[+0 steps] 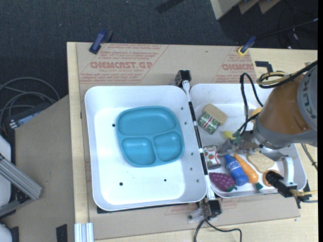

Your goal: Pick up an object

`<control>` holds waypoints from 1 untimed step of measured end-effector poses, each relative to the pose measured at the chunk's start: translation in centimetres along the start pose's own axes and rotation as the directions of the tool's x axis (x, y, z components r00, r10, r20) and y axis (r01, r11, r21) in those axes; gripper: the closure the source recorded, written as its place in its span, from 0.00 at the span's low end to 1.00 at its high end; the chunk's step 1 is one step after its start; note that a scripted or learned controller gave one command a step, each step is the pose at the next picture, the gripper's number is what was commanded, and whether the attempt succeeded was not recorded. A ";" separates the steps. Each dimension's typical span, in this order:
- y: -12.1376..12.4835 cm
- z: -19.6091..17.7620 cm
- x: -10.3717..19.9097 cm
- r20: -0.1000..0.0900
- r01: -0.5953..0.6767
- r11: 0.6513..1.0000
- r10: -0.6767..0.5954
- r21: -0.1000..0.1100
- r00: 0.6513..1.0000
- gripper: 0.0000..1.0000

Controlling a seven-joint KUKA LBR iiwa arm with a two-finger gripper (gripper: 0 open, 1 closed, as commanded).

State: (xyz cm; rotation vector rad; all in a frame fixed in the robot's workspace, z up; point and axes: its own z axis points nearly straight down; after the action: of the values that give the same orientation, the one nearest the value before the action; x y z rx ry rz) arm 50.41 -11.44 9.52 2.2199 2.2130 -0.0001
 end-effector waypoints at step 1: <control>4.1 0.8 1.3 0.009 -0.004 1.000 0.004 -0.006 1.000 0.00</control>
State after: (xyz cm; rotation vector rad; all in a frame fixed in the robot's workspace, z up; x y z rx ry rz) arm 54.50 -10.11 8.70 2.2166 2.2015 -0.0033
